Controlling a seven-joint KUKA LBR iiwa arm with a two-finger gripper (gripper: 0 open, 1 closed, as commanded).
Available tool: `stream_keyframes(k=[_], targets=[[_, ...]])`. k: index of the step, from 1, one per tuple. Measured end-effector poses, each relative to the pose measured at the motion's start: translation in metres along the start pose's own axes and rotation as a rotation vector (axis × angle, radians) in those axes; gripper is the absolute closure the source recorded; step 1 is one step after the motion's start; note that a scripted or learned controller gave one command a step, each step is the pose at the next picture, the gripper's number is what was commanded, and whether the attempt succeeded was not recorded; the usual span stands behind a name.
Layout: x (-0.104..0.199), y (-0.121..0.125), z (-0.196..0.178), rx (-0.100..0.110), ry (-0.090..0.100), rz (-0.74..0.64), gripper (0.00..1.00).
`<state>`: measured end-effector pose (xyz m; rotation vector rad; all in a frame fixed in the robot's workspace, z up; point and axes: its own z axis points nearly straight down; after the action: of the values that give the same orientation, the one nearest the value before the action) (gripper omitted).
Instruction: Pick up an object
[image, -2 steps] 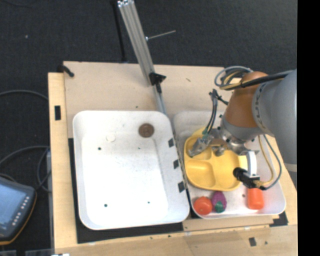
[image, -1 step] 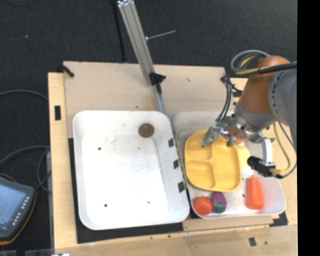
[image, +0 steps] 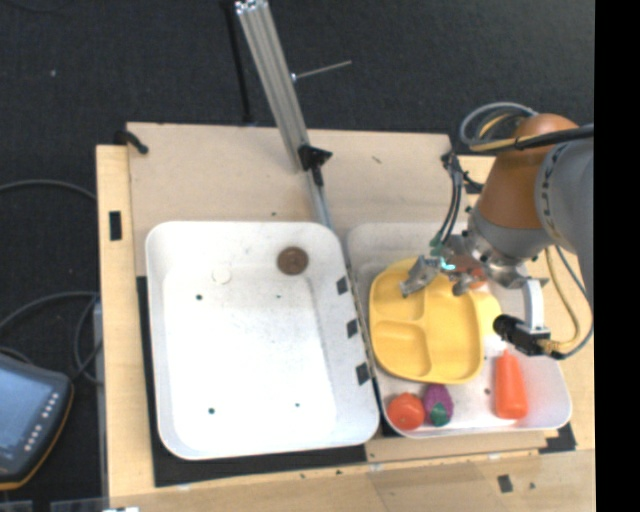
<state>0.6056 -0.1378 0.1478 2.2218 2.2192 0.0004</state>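
Bench (image: 200, 180) of pale wood carries two shallow white bins side by side; at its far left edge, off the bench, a grey tablet-like device (image: 28, 415) lies on the dark floor with cables near it. Left bin (image: 180, 420) holds a small brown round disc (image: 292, 261) near its far edge, toward the far right corner; a few dark specks dot its floor; a slanted metal rail (image: 280, 85) runs from beyond the far edge of the bench down to the gap between the bins. Right bin (image: 545, 410) holds a yellow compartment tray (image: 425, 335), tilted, taking up most of its left and middle; along the near edge lie a red-orange round object (image: 406, 410) and, just beside it, a small purple object (image: 438, 402); an orange carrot-shaped object (image: 510, 385) lies near the near right corner, well apart from the tray's centre. Gripper (image: 440, 280) sits over the far edge of the yellow tray, its two fingers (image: 415, 284) spread apart with nothing between them; the grey arm (image: 565, 190) with its orange band (image: 515, 180) rises behind it toward the bench's right edge.
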Motion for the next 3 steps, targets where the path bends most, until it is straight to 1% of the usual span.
stream_keyframes(k=[3], targets=[[0.0003, 0.0001, 0.0001, 0.000, 0.001, 0.001, 0.00]])
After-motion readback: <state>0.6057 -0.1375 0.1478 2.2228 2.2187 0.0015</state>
